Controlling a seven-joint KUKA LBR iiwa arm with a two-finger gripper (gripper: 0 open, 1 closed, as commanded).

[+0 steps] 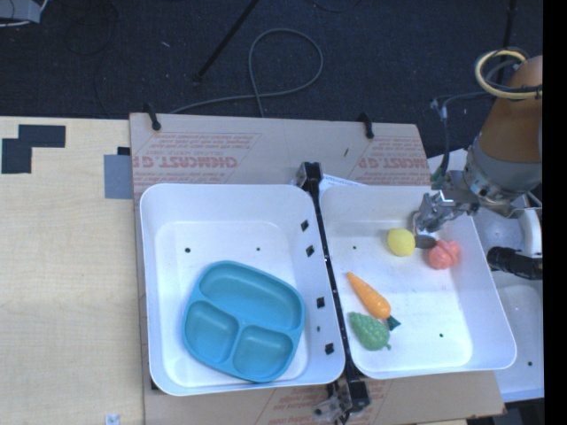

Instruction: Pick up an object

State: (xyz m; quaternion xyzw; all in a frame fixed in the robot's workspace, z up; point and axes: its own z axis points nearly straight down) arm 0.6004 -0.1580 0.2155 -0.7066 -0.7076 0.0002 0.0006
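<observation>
The orange carrot [368, 296] lies near the middle of the right bin [483, 348], its long axis running diagonally from far-left to near-right, with the green leafy end at the near-right beside a green bumpy toy [369, 331]. A yellow round piece [400, 242] and a pink one [443, 254] sit toward the far right of that bin, close under the gripper [429, 220], whose fingers are too blurred to tell whether they are parted or closed, though nothing seems to be between them. The left bin [159, 237] holds a blue divided tray [244, 320], and the cardboard sheet [213, 153] behind the bins carries red print, mirrored and hard to read.
</observation>
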